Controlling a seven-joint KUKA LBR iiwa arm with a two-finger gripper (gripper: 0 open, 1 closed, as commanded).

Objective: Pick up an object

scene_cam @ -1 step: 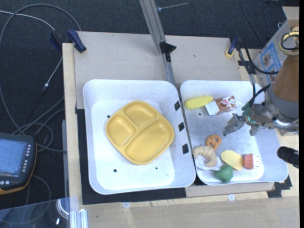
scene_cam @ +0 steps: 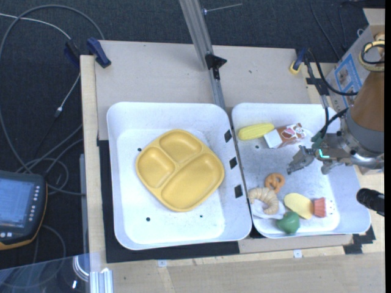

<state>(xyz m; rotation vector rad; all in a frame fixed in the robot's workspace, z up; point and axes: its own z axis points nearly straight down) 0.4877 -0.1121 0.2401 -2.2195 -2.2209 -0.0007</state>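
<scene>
I judge the pick not yet made: my gripper (scene_cam: 303, 161) hangs over the right bin (scene_cam: 342, 191) with jaws spread and nothing between them, the pretzel (scene_cam: 275, 180) just below-left of them, bare floor around it but the rim close on the right.

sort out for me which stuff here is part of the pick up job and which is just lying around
Part of the job:
- claw, over the right bin
- pickable items in that bin: corn cob, pretzel, croissant, lemon, green ball, red-and-white packet

Just lying about:
- yellow divided plate in the left bin
- blue clamp
- handheld screen
</scene>
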